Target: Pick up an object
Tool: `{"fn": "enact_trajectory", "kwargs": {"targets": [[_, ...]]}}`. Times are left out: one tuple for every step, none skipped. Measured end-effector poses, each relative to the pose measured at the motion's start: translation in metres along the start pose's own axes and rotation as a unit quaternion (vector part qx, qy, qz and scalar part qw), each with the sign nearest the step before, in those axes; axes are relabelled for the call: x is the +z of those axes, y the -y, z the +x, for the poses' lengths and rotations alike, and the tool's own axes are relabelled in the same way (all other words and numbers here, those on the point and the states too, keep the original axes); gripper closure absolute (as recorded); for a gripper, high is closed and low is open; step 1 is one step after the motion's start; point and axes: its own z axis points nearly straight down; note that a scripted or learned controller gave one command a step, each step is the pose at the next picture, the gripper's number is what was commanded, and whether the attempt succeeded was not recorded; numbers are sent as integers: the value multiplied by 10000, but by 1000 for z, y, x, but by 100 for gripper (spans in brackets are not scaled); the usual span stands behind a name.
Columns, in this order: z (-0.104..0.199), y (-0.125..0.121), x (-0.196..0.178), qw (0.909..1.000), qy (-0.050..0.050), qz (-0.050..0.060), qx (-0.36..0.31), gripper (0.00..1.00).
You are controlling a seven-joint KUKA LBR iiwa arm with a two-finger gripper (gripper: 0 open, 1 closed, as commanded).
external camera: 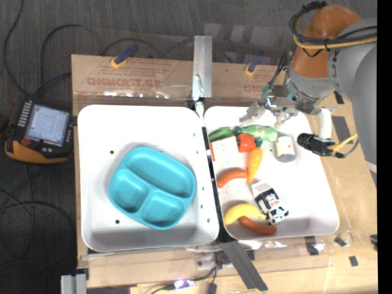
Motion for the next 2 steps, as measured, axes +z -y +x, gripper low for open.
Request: {"fn": "enact_trajectory", "kwargs": {"targets": [[-8, 7, 91, 9971, 35, -70, -751, 0], [-5, 6, 81, 9971, 12, -80, -756, 100]]}}
